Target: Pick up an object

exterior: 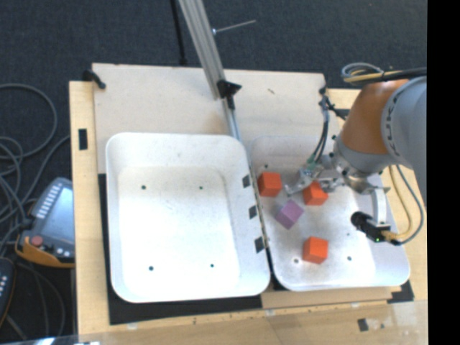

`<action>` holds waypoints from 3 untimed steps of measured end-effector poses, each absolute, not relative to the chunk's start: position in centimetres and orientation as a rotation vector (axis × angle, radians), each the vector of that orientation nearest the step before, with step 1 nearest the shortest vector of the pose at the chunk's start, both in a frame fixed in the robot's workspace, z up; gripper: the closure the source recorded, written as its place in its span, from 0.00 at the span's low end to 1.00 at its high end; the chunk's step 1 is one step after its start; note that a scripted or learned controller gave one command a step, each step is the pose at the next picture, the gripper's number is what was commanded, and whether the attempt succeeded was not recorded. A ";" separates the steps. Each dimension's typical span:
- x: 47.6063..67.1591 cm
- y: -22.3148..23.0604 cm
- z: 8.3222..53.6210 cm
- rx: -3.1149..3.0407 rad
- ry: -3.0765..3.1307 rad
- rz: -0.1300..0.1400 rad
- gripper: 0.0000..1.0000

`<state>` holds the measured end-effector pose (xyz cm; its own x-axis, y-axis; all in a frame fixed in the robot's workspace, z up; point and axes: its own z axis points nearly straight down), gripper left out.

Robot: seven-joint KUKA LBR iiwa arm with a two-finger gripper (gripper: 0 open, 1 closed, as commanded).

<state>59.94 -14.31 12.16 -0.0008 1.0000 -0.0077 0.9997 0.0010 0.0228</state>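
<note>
Now poised low in the right bin (392, 268), gripper (310, 185) touching an orange cube (315, 194); finger state impossible to tell. Nearby: purple block (290, 213), two more orange cubes (270, 184) (315, 250).

bins (180, 149): white plastic, smooth, slightly glossy
bench (158, 99): pale wood board, matt
blocks (315, 250): orange, matt; one (290, 213) purple
pole (201, 31): grey metal, ribbed
arm (388, 121): smooth grey and orange shell
</note>
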 end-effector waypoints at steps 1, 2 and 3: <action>60.1 -14.4 13.4 2.205 2.200 0.022 1.00; 60.1 -14.4 13.4 2.207 2.198 0.023 0.00; 61.5 -15.1 12.5 2.201 2.200 0.022 0.00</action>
